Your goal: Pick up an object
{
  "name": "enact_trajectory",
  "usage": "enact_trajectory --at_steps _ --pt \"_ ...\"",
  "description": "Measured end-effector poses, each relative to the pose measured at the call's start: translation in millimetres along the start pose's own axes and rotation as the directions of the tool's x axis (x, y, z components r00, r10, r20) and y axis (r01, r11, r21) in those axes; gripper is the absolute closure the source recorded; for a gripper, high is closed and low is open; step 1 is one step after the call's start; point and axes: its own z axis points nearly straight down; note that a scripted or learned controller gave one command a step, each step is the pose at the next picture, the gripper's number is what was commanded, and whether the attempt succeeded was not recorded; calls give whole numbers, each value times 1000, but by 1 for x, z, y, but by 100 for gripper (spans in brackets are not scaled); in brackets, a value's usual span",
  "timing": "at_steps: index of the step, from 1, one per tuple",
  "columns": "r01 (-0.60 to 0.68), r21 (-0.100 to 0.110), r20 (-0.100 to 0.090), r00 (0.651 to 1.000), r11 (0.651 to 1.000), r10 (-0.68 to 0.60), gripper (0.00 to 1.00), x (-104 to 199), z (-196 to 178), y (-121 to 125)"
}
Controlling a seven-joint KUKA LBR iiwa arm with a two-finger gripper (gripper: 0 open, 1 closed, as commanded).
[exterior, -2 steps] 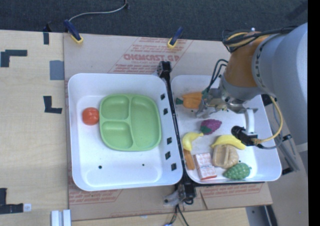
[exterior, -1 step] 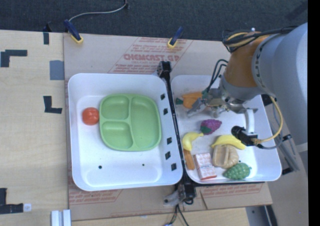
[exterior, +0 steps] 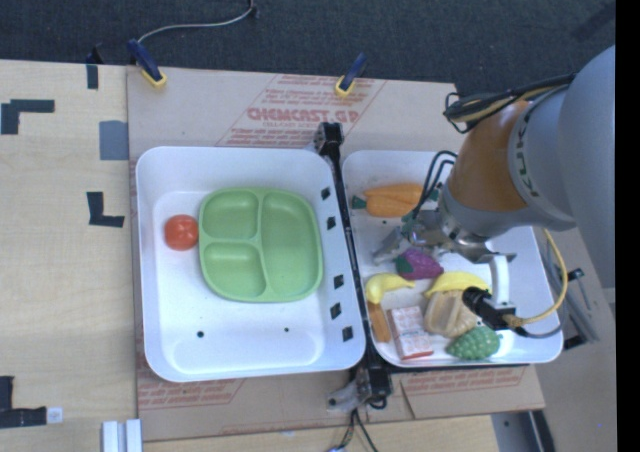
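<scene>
Two-finger gripper (exterior: 408, 237) sits low in the right white bin (exterior: 530, 350), just above a purple toy (exterior: 419, 263). Finger state cannot be determined. Green divided plate (exterior: 262, 244) and red ball (exterior: 181, 232) occupy the left white bin (exterior: 170, 360).

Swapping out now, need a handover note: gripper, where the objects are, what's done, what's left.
Gripper: down in the right bin, over the purple toy; grasp state unclear.
Right bin items: carrot, yellow banana, purple toy, tan piece, green grapes, small box.
Left bin: green divided plate and a red tomato beside it.
Done: arm reached in.
Left: nothing visibly lifted yet; the pick remains.
</scene>
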Motion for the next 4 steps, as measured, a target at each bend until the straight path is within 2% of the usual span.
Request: enact_trajectory --at_steps 1,2,3,4 --pt "0 -2 0 1000 1000 0 100 0 -10 1" --pt "0 -2 0 1000 1000 0 0 0 -10 1" --pt "1 0 -1 1000 1000 -1 0 5 1 71" --pt "0 27 2 1000 1000 0 0 4 3 103"
